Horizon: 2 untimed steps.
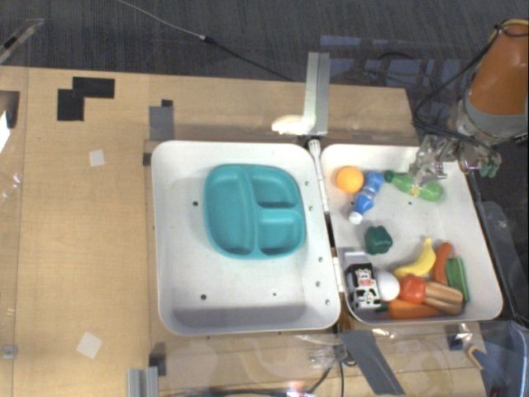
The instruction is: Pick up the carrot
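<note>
The carrot (pixel 408 309) is an orange tapered piece lying along the front wall of the right bin (pixel 483 246). It is wedged under a red piece and a tan bun-like piece. My gripper (pixel 430 169) hangs at the far right corner of that bin, right over a green bottle-shaped toy (pixel 420 188). It is far from the carrot, which lies toward the bin's near edge. Nothing shows as held.
A yellow banana (pixel 418 261), an orange-red stick (pixel 444 256), a dark green block (pixel 378 239), an orange ball (pixel 349 178) and a blue-and-white bottle (pixel 365 195) share the right bin. A teal divided plate (pixel 252 209) sits in the left bin (pixel 178 246).
</note>
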### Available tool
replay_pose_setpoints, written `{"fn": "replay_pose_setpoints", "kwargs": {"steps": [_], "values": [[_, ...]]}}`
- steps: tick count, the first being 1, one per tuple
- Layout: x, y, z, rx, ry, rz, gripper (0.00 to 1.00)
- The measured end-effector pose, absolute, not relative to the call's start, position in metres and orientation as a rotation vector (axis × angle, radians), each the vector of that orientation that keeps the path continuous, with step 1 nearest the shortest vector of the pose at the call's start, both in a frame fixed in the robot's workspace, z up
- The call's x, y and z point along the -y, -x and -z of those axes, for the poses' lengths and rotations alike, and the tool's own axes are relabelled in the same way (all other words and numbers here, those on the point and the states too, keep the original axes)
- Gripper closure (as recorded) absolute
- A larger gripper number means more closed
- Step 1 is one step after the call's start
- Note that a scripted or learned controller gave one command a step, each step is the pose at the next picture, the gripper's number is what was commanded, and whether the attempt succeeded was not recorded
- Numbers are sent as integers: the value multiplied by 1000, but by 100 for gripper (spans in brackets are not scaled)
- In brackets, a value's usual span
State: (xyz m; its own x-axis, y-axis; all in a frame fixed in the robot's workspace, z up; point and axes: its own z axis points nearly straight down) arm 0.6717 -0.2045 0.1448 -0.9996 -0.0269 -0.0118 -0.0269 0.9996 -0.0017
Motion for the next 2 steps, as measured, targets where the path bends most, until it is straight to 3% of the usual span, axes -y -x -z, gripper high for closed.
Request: {"fn": "replay_pose_setpoints", "kwargs": {"steps": [1, 2], "values": [[204, -639, -300, -3112, -120, 9, 100], [203, -625, -139, -3147, 6, -6, 100]]}}
